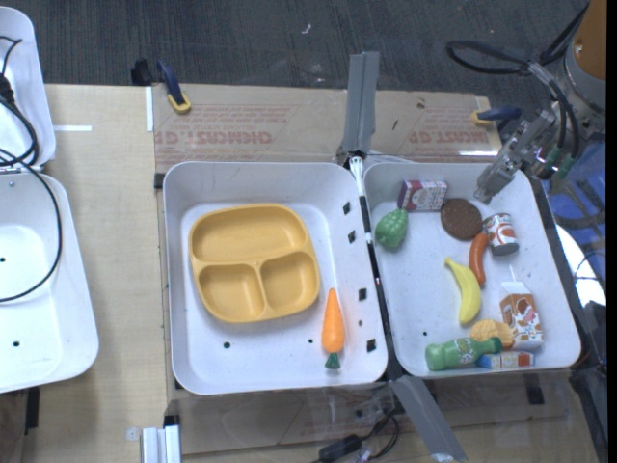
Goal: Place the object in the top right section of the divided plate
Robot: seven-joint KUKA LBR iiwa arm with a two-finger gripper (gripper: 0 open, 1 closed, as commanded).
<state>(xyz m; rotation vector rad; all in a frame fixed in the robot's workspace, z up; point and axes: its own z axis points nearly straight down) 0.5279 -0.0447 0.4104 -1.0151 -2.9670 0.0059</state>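
Frankly, I can't tell my gripper's (487,189) state, and crowded toys beside the cookie (462,218) risk a wrong grab before the plate (253,261).

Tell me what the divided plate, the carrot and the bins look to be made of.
Plate: likely moulded plastic, matte yellow, with soft rounded dividers.
Carrot: probably toy plastic, smooth uniform orange with a slight sheen.
Bins: apparently thin formed plastic, glossy white, with rounded corners.

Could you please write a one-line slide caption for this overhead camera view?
Gripper hovers over the right bin's toy foods; yellow divided plate and carrot lie in the left bin.
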